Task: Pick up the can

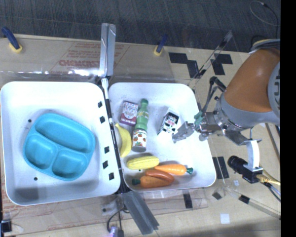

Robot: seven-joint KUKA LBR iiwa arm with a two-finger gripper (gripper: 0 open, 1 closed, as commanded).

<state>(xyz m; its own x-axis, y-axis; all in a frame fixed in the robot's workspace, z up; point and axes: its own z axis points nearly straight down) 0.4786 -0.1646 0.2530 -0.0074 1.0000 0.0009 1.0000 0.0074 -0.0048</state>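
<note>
Bench: brown board top [54, 53] on dark carpet, two blue clamps [12, 39] on its far edge, black tape marks [187, 62] toward the far right. Two white bins sit side by side, with a grey metal strip [107, 48] standing up at the far end of the seam between them.

Gripper [180, 133]: low over the right bin [153, 89], just inside its right edge, about halfway along it. Whether it is spread or closed cannot be told from this angle. The grey arm [246, 115] with its orange band [251, 80] reaches in across the bin's right wall.

Nearest item: a small black-and-white toy [169, 123], just left of the gripper; contact between them cannot be told.

Next out, a green bottle [140, 127] with a red-and-white label lies lengthwise near the bin's middle.

Can [129, 112]: dark red with a pale label, in the far left part of the right bin, just beside the bottle's neck on its left and well apart from the gripper.

Banana [122, 138]: along the left wall, its far end near the can.

Corn cob [142, 161]: toward the near edge, below the bottle. Two carrots [163, 175] lie side by side against the near wall.

Left bin [10, 147]: a blue divided plate [59, 144] at its centre.
</note>
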